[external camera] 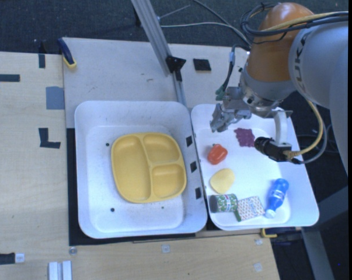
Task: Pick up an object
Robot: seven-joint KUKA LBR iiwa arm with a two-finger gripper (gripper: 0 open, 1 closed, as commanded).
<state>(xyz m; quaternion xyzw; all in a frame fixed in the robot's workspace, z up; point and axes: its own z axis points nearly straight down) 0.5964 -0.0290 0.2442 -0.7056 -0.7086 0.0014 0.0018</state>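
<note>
The right bin (298,209) holds an orange-red pepper-like toy (217,154), a purple bunch of grapes (244,137), a pale yellow rounded piece (222,181), a green and white can lying on its side (225,203), a patterned packet (250,208) and a blue bottle (276,195). My gripper (220,123) hangs over the far left part of this bin, a little above and behind the orange-red toy, left of the grapes. Nothing shows between its fingers.
The left bin (94,121) holds a yellow sectioned tray (147,167). A metal pole (155,34) slants up behind the bins. A black cable connector (269,147) hangs from the arm over the right bin's middle.
</note>
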